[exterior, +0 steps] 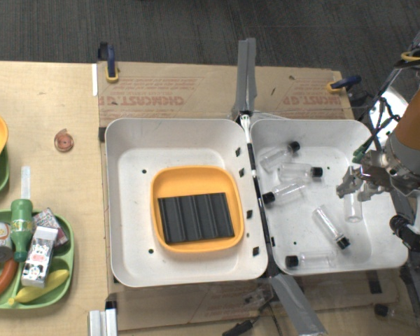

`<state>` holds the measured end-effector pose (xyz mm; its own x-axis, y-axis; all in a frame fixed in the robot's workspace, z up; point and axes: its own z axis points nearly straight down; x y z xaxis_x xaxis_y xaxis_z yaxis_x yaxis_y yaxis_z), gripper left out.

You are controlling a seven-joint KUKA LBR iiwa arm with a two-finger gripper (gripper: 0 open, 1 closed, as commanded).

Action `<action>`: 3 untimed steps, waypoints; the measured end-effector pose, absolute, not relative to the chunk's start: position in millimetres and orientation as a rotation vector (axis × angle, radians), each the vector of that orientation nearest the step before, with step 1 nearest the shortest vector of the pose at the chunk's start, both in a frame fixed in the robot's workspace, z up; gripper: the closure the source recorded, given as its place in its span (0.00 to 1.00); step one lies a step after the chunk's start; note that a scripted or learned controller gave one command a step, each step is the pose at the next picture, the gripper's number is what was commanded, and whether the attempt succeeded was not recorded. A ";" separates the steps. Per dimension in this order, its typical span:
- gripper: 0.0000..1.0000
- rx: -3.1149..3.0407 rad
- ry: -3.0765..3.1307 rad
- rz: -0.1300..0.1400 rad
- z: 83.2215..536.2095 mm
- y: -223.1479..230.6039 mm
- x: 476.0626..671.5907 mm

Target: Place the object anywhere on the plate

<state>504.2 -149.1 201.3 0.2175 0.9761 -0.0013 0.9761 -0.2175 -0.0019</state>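
Gripper (355, 187) over right bin (378, 254), a clear vial (353, 206) hanging upright between my fingers.
Fingers clamped on its top, near the bin's right wall. Plate (196, 182) with dark ridged insert sits in left bin (126, 208), well apart. More vials (330, 227) lie on the right bin floor.

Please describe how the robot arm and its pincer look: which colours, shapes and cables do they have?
The arm enters from the right; an orange, rounded section shows above a grey metal wrist. Thin black cables loop beside it, with a green one lower. The pincer is small, silvery-grey metal, with angular parts. I see no markings.
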 end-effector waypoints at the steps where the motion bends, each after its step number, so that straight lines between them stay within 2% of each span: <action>1: 1.00 -2.363 -2.070 0.005 229.3 -152.8 571.2; 2: 1.00 -2.096 -2.342 0.003 257.9 -186.0 614.5; 3: 1.00 -1.780 -2.591 0.003 256.1 -214.8 659.2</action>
